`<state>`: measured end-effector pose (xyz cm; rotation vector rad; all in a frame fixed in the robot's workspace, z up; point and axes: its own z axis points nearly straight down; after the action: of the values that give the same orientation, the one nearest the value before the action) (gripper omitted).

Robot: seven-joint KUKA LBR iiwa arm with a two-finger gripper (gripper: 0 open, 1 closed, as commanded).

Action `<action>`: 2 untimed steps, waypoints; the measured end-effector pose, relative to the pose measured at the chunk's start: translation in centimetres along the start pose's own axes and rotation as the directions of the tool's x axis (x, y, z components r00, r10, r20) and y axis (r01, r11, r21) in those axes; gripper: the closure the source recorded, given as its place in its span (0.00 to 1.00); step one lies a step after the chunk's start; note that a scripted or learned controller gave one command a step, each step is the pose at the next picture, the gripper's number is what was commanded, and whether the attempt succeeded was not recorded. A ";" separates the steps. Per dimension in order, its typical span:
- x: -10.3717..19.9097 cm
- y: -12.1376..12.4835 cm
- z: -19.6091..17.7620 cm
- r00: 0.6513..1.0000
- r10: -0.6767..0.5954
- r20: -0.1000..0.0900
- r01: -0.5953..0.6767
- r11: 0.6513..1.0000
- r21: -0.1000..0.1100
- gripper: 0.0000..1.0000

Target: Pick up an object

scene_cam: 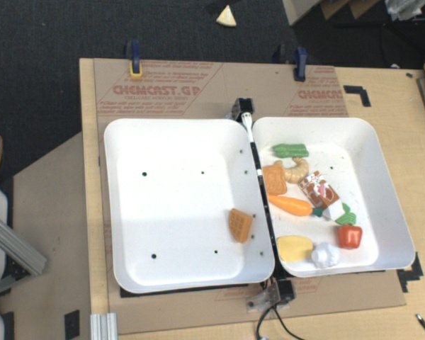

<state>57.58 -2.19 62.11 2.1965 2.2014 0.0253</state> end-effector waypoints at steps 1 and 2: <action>0.0 0.1 -1.1 1.000 0.000 0.001 0.000 1.000 -0.004 1.00; 0.0 0.2 -2.2 1.000 0.000 0.003 0.000 1.000 -0.010 1.00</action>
<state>57.67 -2.14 64.28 2.1901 2.1954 0.0331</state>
